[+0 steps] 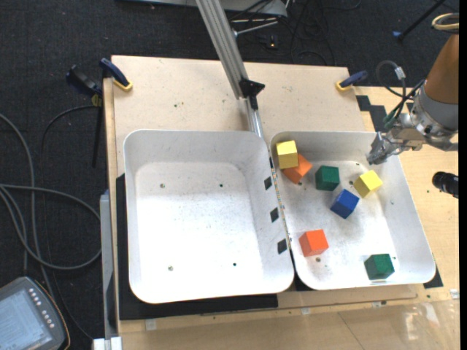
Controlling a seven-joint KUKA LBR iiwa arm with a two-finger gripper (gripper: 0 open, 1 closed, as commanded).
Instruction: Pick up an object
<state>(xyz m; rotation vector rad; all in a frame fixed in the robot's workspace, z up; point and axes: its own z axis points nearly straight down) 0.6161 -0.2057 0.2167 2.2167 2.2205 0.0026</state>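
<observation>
Above the right bin, gripper poised for approach, finger state unclear; next, descending onto the yellow cube just below

Grey arm with broad orange band above the wrist. Thin cables looped beside the wrist. Small metallic gripper at the tip, detail blurred.

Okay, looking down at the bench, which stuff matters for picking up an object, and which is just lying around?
For the job:
- gripper
- wooden cubes in the right white bin: two yellow, two orange, two green, one blue

Lying about:
- left white bin
- blue clamps
- grey metal bar
</observation>
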